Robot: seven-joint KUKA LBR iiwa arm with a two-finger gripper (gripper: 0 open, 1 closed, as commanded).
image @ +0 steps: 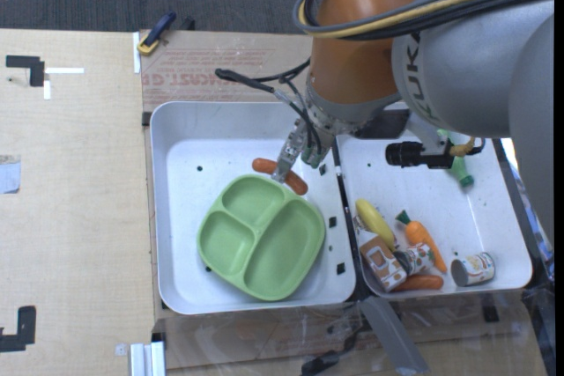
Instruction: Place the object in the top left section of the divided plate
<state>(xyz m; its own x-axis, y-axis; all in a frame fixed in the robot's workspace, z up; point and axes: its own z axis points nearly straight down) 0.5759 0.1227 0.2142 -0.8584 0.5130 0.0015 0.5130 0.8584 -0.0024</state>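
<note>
The grey arm's two-finger gripper (288, 165) hangs over the left shallow white bin (176, 189); whether it is clenched or released I cannot tell. The light green divided plastic plate (262, 238) lies in that bin. Just beyond its far rim lies the small orange-red sausage-shaped object (280, 173), long axis running left to right, its right end dipping nearer, partly hidden by the gripper.

Right bin (515, 216): banana (374, 220), carrot (416, 235), can (473, 269), carton (381, 262).
</note>
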